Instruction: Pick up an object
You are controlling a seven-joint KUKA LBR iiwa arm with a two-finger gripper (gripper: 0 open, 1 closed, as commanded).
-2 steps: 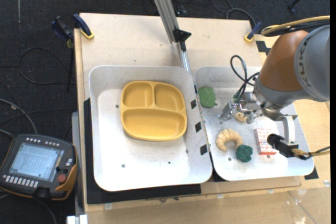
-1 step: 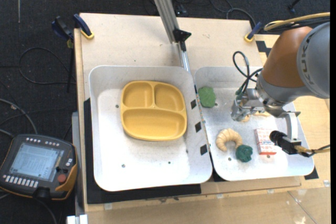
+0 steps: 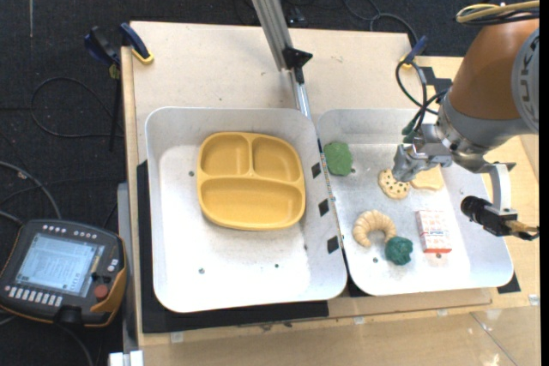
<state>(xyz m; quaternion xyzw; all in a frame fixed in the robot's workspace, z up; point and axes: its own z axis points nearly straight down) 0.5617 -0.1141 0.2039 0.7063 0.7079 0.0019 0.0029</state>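
In the right bin (image 3: 463,270) lie a light green lump (image 3: 338,158), a tan cookie with dark chips (image 3: 393,183), a beige croissant (image 3: 374,226), a dark teal lump (image 3: 398,250) and a small red-and-white packet (image 3: 432,231). My gripper (image 3: 407,167) hangs low over the bin's upper middle, right beside the cookie's upper right edge and over a pale flat piece (image 3: 427,179). Nothing can be seen held in it.
The left bin (image 3: 171,270) holds a yellow divided plate (image 3: 251,180). A metal pole (image 3: 268,0) slants down to the divider between the bins. A teach pendant (image 3: 60,268) lies at the lower left, and cables run across the dark floor.
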